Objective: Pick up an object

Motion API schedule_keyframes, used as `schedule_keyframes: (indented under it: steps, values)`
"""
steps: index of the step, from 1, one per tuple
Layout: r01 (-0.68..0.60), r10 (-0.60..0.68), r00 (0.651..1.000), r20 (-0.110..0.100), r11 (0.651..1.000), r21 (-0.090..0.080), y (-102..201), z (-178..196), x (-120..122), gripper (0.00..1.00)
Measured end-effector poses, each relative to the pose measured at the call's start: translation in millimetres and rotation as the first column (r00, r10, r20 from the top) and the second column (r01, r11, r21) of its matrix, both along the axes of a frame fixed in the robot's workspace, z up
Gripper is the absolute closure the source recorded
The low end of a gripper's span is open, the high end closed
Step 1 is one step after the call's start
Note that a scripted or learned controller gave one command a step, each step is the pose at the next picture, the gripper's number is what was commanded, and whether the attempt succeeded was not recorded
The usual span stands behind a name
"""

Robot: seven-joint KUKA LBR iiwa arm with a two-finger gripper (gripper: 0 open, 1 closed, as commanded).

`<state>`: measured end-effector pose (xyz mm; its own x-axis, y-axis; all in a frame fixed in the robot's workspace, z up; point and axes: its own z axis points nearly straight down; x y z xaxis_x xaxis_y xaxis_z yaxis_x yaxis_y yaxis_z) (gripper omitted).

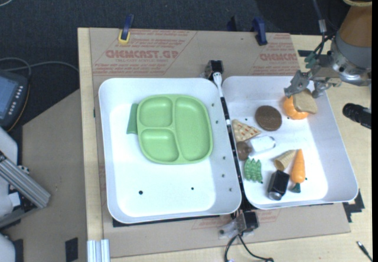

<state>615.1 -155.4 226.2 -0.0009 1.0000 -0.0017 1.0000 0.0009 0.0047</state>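
Bright, even overhead light; soft shadows; mild glare on white bins [118, 184]; slightly soft focus.

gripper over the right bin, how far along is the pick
Done: the gripper has reached the far right corner of the right white bin, just above the orange rounded piece and tan wedge. In hand: nothing visibly between its fingers. Left: grasping and lifting; both pieces, like the brown disc and orange carrot, lie in the bin.
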Motion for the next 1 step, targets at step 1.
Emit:
schedule_keyframes:
  steps: [1]
  values:
    - [-0.004,0.004,1.000,-0.006,1.000,0.004,45.4,0.1,-1.9,1.00]
